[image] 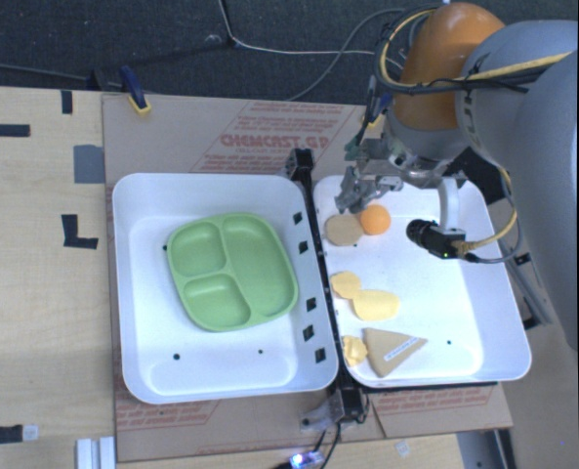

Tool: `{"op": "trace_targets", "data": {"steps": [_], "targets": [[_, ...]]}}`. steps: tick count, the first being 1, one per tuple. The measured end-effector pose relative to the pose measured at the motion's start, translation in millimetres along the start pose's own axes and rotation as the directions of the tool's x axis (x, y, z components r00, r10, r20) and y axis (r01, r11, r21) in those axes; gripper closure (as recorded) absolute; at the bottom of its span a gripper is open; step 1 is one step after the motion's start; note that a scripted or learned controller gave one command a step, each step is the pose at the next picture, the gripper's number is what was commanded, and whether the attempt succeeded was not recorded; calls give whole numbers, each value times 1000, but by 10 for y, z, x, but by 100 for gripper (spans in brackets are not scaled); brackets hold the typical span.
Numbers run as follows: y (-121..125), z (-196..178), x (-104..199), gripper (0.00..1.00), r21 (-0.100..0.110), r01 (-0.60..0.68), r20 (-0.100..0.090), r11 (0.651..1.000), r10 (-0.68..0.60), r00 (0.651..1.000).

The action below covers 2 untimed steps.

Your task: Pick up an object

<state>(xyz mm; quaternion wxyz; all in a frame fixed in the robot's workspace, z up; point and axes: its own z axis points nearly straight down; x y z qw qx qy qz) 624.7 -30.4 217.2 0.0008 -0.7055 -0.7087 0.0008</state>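
Note:
My gripper (355, 199) hangs over the far left part of the right bin (484, 291). Its fingertips sit just above a tan round cookie (343, 230) and beside a small orange ball (374, 220). Nothing shows between the fingers, which look close together. Nearer the front of the same bin lie pale yellow pieces (365, 300), a small yellow bit (353, 349) and a tan wedge (393, 348).
The left bin (138, 262) holds a green divided plate (231, 270). A black divider with clips (313, 262) runs between the bins. A black cable fitting (435, 237) hangs off the arm over the right bin. Cardboard lies under both bins.

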Motion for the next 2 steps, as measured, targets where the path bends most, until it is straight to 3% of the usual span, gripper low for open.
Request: {"op": "trace_targets", "data": {"steps": [2], "targets": [[33,-180,1146,100,-2,1,-1,1000,-1,1000]]}}
